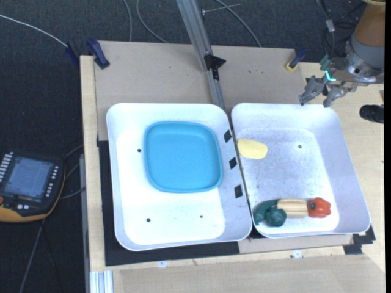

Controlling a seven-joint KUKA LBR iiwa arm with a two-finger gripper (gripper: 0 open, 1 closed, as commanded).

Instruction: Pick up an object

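In the right bin [346, 163], wooden stick [292, 207] lying left–right, red tomato [318, 207] end rightward, fingers [311, 91] spread, gripping nothing.

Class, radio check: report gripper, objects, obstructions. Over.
Gripper open, holding nothing, above right bin's far rim. Yellow piece, toy vegetables untouched. Nothing blocking.

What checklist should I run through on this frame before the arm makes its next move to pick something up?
1. Pickable things present: ok. A yellow piece, a green piece, a tan stick and a red piece lie in the right bin.
2. Gripper empty: ok, nothing between its jaws, which stand apart.
3. Gripper over a target: not ok, it sits above the right bin's far rim, away from every piece.
4. Easy single grasp: ok for the yellow piece, which lies alone; not ok for the other three, clustered at the near edge.
5. Left bin: ok, it bears a blue tray.
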